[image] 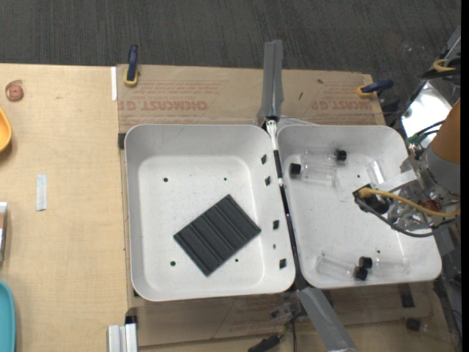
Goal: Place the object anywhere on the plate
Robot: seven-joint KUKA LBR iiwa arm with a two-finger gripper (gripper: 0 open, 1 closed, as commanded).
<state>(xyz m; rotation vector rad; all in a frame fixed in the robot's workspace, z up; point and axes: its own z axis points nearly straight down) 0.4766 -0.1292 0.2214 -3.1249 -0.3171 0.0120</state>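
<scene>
The plate [218,235] is a dark ribbed rectangle lying at an angle on the floor of the left bin [146,196]. Clear plastic vials with black caps lie in the right bin [322,218]: one near the far wall [316,170] and one near the front wall [343,267]. My gripper [399,213] hangs low over the right side of the right bin, between those vials and apart from both. I see no vial in it, and its tips are lost in the clutter of the wrist.
Another small clear piece [375,173] lies just beyond the gripper. A grey divider bar [272,86] runs between the bins. Blue clamps [132,64] hold the cardboard underlay. An orange dish [3,134] and a teal one [4,321] sit at the bench's left edge.
</scene>
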